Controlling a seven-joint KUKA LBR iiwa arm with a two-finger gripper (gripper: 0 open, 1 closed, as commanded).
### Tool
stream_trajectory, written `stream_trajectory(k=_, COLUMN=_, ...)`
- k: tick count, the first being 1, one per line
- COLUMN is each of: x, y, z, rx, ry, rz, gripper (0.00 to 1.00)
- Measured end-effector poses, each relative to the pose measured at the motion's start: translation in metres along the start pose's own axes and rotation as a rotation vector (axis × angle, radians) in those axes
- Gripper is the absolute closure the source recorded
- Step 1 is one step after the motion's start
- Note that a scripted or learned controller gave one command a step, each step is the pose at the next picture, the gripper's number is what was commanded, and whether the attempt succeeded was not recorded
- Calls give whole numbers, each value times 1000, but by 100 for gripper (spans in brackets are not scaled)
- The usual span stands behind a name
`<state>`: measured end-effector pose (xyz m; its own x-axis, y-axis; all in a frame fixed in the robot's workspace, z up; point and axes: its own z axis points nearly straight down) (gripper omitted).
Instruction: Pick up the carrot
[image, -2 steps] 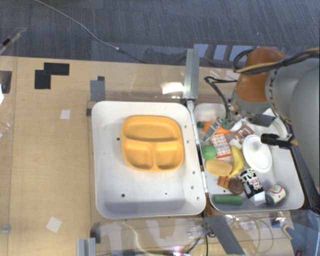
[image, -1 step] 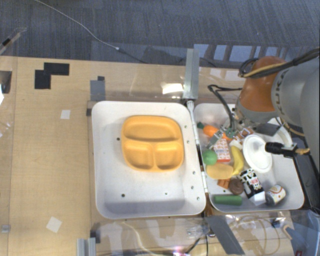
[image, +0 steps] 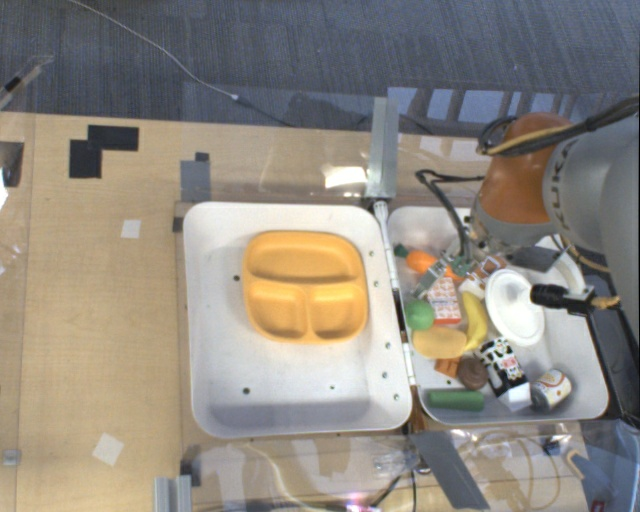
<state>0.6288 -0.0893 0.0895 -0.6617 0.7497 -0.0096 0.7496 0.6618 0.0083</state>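
The carrot (image: 421, 262) is a small orange piece lying in the upper left part of the right bin (image: 592, 400). The grey arm with its orange band (image: 520, 178) reaches down into that bin from the upper right. Its gripper (image: 466, 262) sits low just right of the carrot, among the toys, and its tip is hard to make out against the clutter. Whether it touches the carrot cannot be told.
The right bin also holds a red-and-white carton (image: 443, 298), a green ball (image: 420, 315), a banana (image: 478, 322), a white cup (image: 512, 303), a cow-patterned toy (image: 502, 358) and a green cucumber (image: 455, 400). A yellow divided tray (image: 305, 285) lies in the left bin (image: 215, 330).
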Motion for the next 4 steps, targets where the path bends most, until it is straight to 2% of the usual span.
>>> stream_trajectory(k=1, x=4, y=-3, z=0, rx=-3, ry=-1, rz=56, gripper=0)
stream_trajectory(k=2, x=-6, y=6, z=0, rx=0, ry=1, rz=96, gripper=0)
stream_trajectory(k=3, x=-13, y=17, z=1, rx=1, ry=1, rz=-2, gripper=0)
stream_trajectory(k=4, x=-16, y=21, z=-15, rx=-9, ry=-11, rz=-6, gripper=100)
